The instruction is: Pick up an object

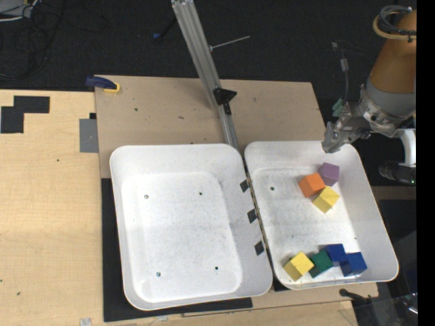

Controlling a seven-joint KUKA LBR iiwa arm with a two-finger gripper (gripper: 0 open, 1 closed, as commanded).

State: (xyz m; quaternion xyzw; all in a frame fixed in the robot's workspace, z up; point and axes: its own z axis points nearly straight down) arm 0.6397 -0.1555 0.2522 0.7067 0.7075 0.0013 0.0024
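A pale wooden worktop [47, 202] fills the left of the view, well away from the jaws, with a tan board [177, 111] laid on it. Black patches [24, 111] and a grey patch [88, 134] mark the pale wood. A slanted aluminium rail [200, 56] rises beyond the board. Behind lies dark floor [285, 26] with loose cables [20, 5]. A small blue and yellow clamp [102, 83] sits at the board's far corner.

Seven small blocks lay in the right bin [370, 202]: purple [329, 173], orange [312, 185] and yellow [325, 200] clustered at its far side; yellow [298, 265], green [319, 262] and two blue [344, 258] along its near rim.
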